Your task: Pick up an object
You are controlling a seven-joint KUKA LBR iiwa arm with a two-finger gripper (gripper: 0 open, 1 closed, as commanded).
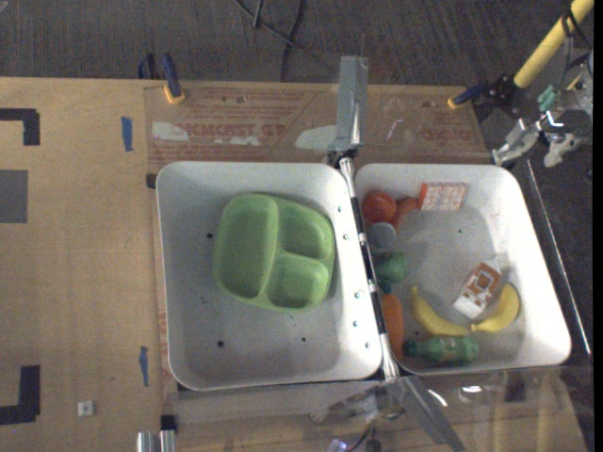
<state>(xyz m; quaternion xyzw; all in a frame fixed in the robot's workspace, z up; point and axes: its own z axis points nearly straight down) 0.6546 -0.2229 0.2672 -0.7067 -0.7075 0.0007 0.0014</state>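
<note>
Banana [468,319], five o'clock in right bin [542,252]: light, smooth, curved; grip mid-body. My claw [546,130]: state indeterminable, at two o'clock.

Two white bins are counted: the left bin [184,347] and the right bin [537,252]. One green divided plate [275,250] is seen. At the right bin's 6 o'clock, two bananas are counted [435,318] [504,314], and one carrot [393,320].
</note>
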